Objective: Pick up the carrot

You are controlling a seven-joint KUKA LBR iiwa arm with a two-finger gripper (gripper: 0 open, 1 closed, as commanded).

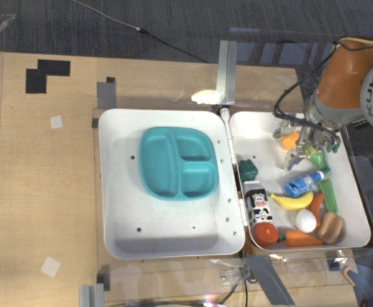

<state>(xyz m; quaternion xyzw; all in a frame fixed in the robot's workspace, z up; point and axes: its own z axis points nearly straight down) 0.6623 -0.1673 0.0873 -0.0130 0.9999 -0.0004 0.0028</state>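
Taking the right-hand shallow white bin [359, 190] as our landmark, we find the long orange carrot [303, 239] lying flat along its near edge, just beside a round red tomato [265, 233] in the near-left corner and touching a brown oval potato-like piece [330, 227] to its right. Just beyond it sit a white egg [306, 221] and a yellow banana [293, 201], then a blue bottle [302, 184] and a green cucumber-like stick [329, 196] toward the bin's right wall. At the far end of the bin hovers the metal claw [299, 151] of the grey arm, close to a small orange fruit [291, 140]; we cannot tell how its parts are set, and we see nothing held. We judge the task at the approach step, the carrot untouched. The next move calls for travelling to the bin's near edge, lining up across the carrot's length, and descending clear of egg and potato
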